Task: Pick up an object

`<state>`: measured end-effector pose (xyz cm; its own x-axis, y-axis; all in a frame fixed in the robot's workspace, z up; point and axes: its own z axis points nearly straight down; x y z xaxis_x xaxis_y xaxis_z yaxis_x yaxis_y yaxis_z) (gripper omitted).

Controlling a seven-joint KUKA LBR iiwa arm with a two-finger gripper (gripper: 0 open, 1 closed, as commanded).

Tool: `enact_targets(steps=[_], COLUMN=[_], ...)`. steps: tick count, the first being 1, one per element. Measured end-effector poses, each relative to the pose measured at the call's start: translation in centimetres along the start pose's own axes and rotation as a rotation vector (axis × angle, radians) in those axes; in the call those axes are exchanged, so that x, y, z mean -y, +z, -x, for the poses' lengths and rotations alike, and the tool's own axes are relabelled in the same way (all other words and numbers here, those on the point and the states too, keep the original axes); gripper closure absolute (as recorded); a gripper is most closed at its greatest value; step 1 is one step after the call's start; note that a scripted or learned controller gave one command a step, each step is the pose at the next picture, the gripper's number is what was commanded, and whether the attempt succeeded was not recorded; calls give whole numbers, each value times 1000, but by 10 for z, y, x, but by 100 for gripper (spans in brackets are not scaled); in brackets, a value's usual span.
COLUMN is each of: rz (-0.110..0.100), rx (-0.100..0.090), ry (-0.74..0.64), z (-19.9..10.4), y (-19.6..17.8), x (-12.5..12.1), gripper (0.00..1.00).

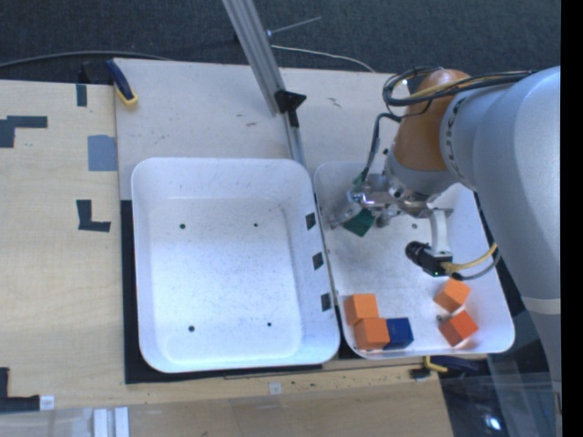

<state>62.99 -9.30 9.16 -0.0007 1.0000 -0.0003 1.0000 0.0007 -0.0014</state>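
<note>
Hovering gripper touches a green object; no legible writing.

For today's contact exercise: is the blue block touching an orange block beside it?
Touching. The camera view shows the blue block pressed against the orange block with no gap visible.

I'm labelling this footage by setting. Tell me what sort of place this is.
Most likely a robotics lab set up for pick-up trials. A grey arm reaches over two shallow white bins on a wooden bench marked with tape, and small orange blocks lie in the right-hand bin.
</note>
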Motion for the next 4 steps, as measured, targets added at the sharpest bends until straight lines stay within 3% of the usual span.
enact_targets(steps=[1,2,3,4], rz=[2,8,-2,9], rx=[3,2,-1,1], ry=[5,0,-2,-3], z=[51,54,34,15], y=[-59,-135,-3,-85], x=[47,47,5,-10], gripper=[0,0,0,0])
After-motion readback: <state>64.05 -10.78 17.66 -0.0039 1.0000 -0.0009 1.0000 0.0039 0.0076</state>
